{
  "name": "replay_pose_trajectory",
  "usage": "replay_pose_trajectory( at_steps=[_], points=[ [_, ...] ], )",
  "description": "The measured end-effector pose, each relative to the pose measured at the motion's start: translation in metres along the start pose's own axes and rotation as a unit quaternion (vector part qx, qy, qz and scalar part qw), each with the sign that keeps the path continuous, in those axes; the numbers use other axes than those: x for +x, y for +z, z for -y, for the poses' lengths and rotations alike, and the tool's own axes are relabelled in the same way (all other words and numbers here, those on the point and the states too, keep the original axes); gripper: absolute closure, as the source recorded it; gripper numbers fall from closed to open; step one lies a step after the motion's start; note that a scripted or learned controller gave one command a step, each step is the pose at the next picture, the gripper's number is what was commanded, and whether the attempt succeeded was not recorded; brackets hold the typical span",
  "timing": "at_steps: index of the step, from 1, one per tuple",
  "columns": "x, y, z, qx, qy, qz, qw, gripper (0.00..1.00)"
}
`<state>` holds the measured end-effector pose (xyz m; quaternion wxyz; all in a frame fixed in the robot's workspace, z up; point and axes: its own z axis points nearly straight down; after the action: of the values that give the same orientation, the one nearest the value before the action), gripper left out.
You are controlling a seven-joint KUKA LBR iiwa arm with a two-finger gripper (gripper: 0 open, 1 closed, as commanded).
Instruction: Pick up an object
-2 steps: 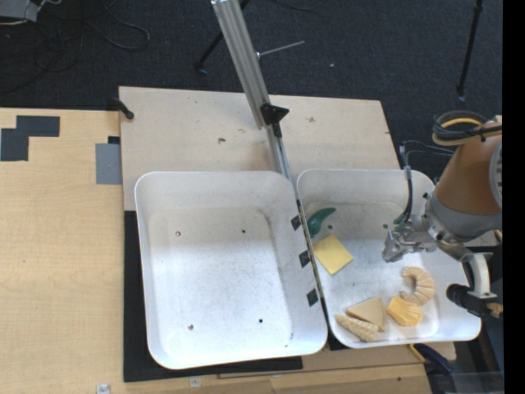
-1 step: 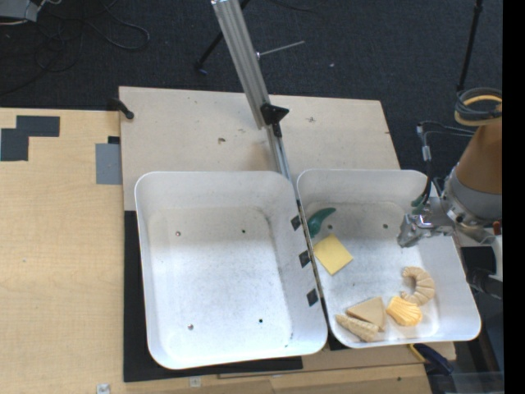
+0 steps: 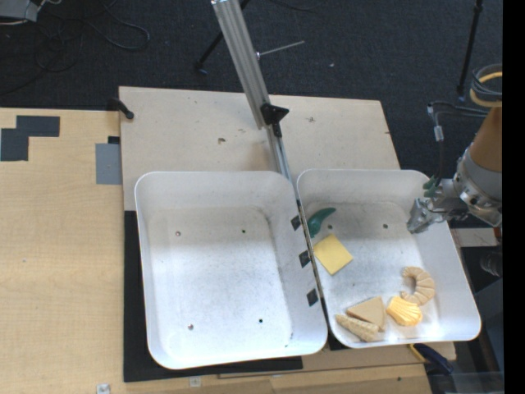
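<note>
1. The bench (image 3: 49, 245) is pale wood on the left, with a lighter board (image 3: 205, 130) laid behind the bins and grey and dark patches near its left edge; dark floor with loose cables lies beyond.
2. Two shallow white bins sit side by side: the left bin (image 3: 152, 220) and the right bin (image 3: 463, 302), their inner rims touching.
3. A slanted aluminium rail (image 3: 242, 56) rises from the seam between the bins toward the top of the view, with a black clamp (image 3: 273, 115) partway down.
4. In the right bin, a green curved piece (image 3: 320, 217) lies against the left wall, and a yellow square slab (image 3: 333, 254) sits just below it.
5. Toward the near right corner cluster a ridged curled piece (image 3: 420, 284), a yellow shell-like object (image 3: 404, 311), a tan wedge (image 3: 369, 309) and a tan stick (image 3: 358, 327), close together.
6. The pincer (image 3: 420, 218) hangs over the right bin's far right rim, well apart from the objects; whether it is open, I cannot tell, and nothing is visible in it.
</note>
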<state>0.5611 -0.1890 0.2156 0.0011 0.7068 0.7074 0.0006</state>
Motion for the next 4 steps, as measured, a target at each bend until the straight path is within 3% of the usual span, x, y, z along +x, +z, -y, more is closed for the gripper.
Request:
replay_pose_trajectory(
  at_steps=[1,4],
  points=[
    [0.006,-0.061,-0.001,-0.001,-0.001,0.000,1.0000,1.00],
    [0.157,-0.030,0.016,0.004,-0.001,-0.002,1.0000,1.00]
  ],
)
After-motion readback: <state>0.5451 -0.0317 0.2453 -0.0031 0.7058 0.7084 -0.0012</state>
